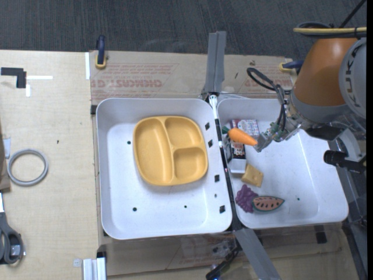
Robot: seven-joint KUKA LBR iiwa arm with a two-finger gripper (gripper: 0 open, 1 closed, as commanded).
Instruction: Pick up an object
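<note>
Pale wooden tabletop (46,115) carries two shallow white bins. Left bin (116,214): one yellow three-compartment plastic plate (171,150). Right bin (315,197): one orange toy carrot (242,136) at 9 o'clock of the hand (267,141), just beside it; one watermelon slice (268,203), one purple grape bunch (245,198), open floor toward 3 o'clock. Hand's opening: cannot tell.

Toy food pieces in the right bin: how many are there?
4: carrot at the gripper, cheese wedge mid-bin, grapes and watermelon slice in front. The arm may hide others.
</note>
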